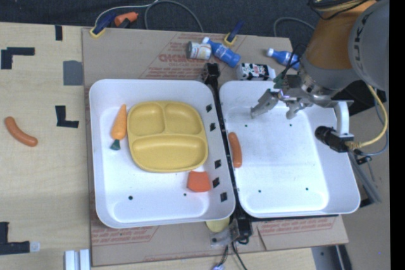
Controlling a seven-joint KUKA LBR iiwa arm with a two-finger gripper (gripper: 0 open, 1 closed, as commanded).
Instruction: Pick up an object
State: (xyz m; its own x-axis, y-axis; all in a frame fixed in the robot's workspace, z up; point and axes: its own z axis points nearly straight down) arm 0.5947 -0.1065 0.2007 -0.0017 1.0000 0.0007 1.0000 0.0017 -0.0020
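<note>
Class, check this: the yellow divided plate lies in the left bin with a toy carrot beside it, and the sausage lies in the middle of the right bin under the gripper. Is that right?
Not quite. The sausage lies at the right bin's left edge, apart from the gripper, which is open. The camera view shows this. The yellow divided plate does lie in the left bin beside the toy carrot.

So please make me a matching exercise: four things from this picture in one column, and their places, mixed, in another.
Things:
1. carrot
2. yellow plate
3. sausage
4. pincer

Places:
A. middle of the left bin
B. above the right bin's far part
C. left bin, beside the plate's left edge
D. right bin, along its left wall

Pairs: 1-C, 2-A, 3-D, 4-B
</note>
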